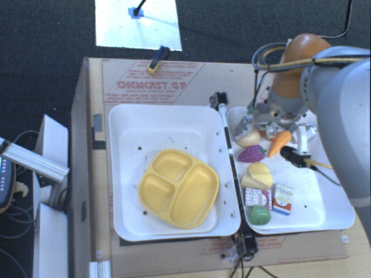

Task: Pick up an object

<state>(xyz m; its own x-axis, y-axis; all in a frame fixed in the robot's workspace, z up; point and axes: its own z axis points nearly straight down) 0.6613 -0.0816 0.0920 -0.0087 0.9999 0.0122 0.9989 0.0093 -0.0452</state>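
My gripper point(262, 122) hangs low over the far end of the right bin point(333, 216), under the orange wrist band. Just below it lie a pale potato-like piece point(249, 138) and an orange carrot point(279, 143). A purple bunch of grapes point(251, 153) lies beside them. Toward the front sit a yellow fruit point(261, 172), a red-and-white carton point(258, 197), a small orange-and-white box point(282, 200) and a green piece point(260, 215). I see nothing lifted off the bin floor.
The left bin point(133, 126) holds a yellow divided plate point(178, 187). A black-handled tool point(227, 135) lies along the wall between the bins. The grey arm covers the right bin's far right side.
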